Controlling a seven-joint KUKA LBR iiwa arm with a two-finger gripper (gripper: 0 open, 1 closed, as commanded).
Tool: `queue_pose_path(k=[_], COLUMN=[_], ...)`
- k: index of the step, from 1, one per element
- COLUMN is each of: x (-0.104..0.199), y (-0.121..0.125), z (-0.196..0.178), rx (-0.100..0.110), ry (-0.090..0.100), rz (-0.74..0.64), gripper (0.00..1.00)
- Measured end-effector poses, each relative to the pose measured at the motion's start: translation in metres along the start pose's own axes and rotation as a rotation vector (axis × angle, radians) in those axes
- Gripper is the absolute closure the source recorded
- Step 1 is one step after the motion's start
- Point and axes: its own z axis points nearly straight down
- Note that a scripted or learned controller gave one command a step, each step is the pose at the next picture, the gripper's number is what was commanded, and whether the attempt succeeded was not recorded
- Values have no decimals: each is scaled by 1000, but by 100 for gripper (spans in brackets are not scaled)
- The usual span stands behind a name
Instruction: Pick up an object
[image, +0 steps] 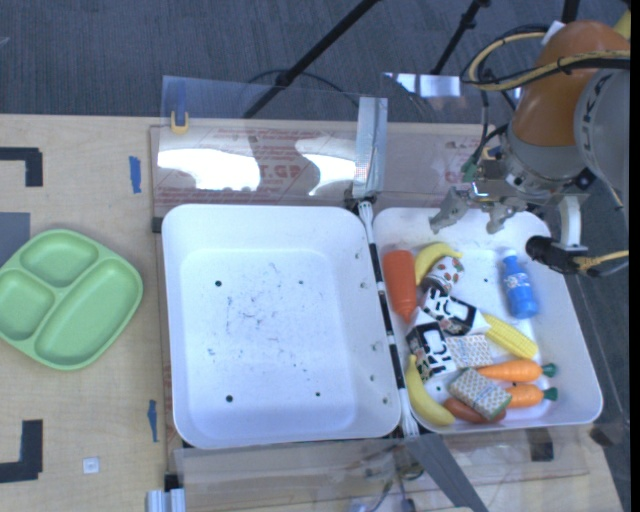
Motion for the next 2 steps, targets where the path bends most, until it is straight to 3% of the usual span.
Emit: queue_pose_path(k=[1, 2], x=[-3, -4], y=[-34, -32], z=[91, 77], rx=[-6, -13], ry=[-1, 0], rz=[35, 39], gripper=[0, 100])
